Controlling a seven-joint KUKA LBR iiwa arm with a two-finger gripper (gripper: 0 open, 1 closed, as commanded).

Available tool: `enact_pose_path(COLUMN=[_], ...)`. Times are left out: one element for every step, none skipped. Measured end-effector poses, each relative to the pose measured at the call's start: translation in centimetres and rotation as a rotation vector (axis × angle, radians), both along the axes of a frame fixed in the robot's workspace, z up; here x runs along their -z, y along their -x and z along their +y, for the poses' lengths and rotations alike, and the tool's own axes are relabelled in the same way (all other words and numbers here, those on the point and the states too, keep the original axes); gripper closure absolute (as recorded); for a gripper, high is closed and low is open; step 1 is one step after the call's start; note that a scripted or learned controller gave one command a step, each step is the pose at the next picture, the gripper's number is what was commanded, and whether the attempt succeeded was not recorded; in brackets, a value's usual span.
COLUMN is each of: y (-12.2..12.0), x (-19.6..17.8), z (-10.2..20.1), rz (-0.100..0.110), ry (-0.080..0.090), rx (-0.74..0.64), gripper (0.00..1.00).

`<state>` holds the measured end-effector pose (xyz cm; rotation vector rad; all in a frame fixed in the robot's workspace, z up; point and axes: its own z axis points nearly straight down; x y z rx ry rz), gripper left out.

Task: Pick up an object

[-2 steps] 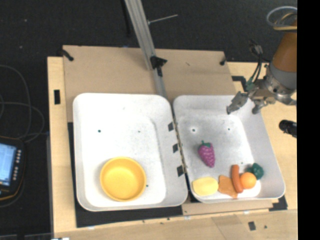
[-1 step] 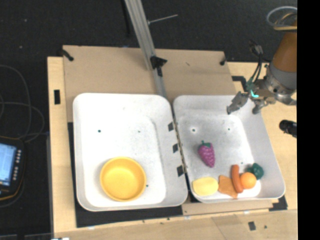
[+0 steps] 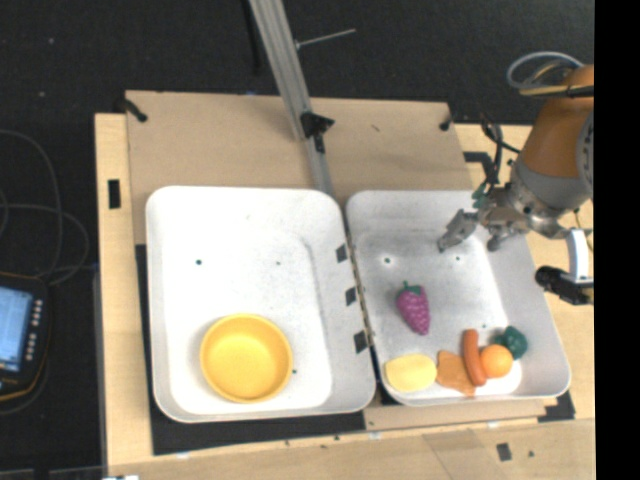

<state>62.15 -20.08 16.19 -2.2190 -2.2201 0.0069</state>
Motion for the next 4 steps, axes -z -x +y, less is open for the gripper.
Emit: enact_pose_path(y=[-0.1,-0.1,-0.3,0.4], x=[4.4,6.1,4.9,-0.5], z=[0.5,0.4,0.3,0.8], rz=[-0.002,-0.004,-0.008,-0.011], ry=[0.001,0.002,0.003,0.000], rx=[-0.002,-0.001,-0.002,-0.001], gripper=[0.00,0.00,1.00,1.00])
